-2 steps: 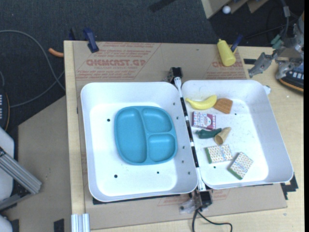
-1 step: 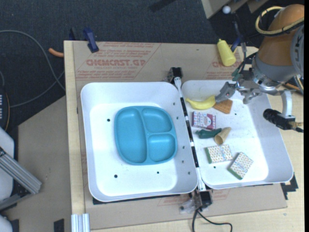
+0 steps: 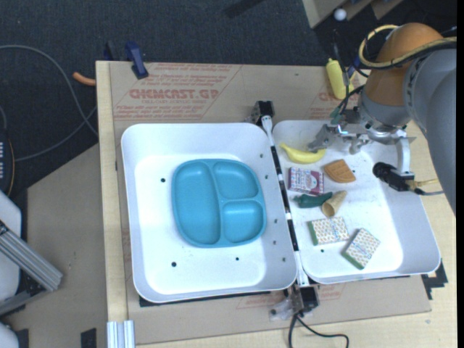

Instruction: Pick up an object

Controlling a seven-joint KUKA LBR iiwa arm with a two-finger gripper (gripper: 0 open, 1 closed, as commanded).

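Gripper (image 3: 341,138) is hanging over the right bin's (image 3: 406,256) far edge, just beside the banana (image 3: 302,153); can't tell from this slant how it's set. Nothing is showing in its grasp.

Candidates are all sitting in the right bin: banana by the far-left corner, pink packet (image 3: 305,180), brown wedge (image 3: 338,170), green piece (image 3: 313,199), two patterned blocks (image 3: 328,230) toward the near edge.

Risk: banana is lying close to the bin's wall, so a descent there is likely clipping the rim or nudging it away. Items by the divider are crowding each other. The bin's right half is offering the open room. Left bin (image 3: 145,267) is holding a blue tray (image 3: 217,201).
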